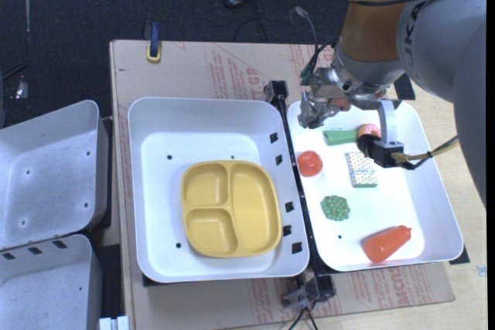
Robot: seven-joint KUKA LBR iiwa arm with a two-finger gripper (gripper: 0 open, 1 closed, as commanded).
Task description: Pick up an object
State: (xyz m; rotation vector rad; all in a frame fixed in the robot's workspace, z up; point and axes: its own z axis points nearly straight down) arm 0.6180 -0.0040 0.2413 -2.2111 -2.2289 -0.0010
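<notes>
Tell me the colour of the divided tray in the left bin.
Yellow. The divided tray shows plainly in the camera view, lying in the left bin.

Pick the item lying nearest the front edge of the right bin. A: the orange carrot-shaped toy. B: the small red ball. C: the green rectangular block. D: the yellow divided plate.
A: the orange carrot-shaped toy lies by the right bin's front rim, below the round green piece; the plate sits in the left bin.
</notes>
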